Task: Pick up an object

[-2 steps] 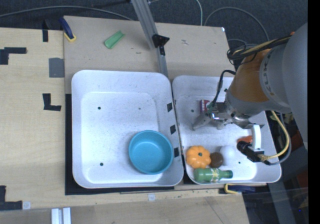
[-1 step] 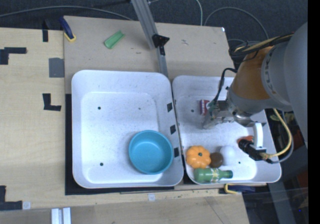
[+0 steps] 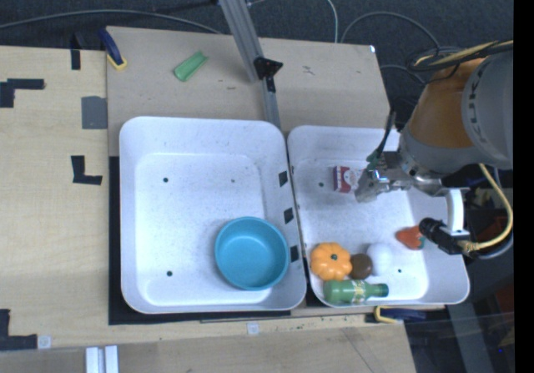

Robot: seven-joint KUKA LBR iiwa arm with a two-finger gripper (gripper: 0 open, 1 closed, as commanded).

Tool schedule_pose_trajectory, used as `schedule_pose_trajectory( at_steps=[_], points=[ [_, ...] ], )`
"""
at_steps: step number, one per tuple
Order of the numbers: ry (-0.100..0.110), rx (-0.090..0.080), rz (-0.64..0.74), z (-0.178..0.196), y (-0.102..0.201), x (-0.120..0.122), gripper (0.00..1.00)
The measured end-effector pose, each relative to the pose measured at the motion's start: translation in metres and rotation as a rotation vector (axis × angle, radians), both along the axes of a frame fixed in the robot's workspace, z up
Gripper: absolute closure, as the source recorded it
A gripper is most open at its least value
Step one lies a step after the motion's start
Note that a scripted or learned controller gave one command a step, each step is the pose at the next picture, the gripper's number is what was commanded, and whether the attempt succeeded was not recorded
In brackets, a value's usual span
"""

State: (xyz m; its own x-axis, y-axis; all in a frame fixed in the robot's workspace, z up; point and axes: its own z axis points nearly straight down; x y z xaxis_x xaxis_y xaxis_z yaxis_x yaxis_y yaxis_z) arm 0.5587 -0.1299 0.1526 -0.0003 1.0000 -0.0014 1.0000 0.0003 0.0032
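Right now the gripper (image 3: 365,189) sits low in the right bin (image 3: 329,142), just beside a small red-and-white carton (image 3: 342,178) that stands roughly upright; whether it grips anything cannot be told. Along the near wall lie a ribbed orange pumpkin (image 3: 331,261), a brown ball (image 3: 361,265), and a green bottle (image 3: 355,290) lying crosswise, cap pointing right. A smooth blue bowl (image 3: 250,252) rests in the left bin (image 3: 150,133).

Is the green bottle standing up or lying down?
Lying down. The green bottle lies on its side along the near wall of the right bin, below the pumpkin, its cap pointing right.
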Motion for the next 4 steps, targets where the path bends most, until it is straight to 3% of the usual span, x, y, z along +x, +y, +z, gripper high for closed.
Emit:
schedule_pose_trajectory(
  at_steps=[2,4],
  points=[
    [-0.001,0.000,0.001,0.108,-0.005,0.009,1.00],
    [0.005,0.003,0.007,0.103,0.102,-0.001,1.00]
  ],
)
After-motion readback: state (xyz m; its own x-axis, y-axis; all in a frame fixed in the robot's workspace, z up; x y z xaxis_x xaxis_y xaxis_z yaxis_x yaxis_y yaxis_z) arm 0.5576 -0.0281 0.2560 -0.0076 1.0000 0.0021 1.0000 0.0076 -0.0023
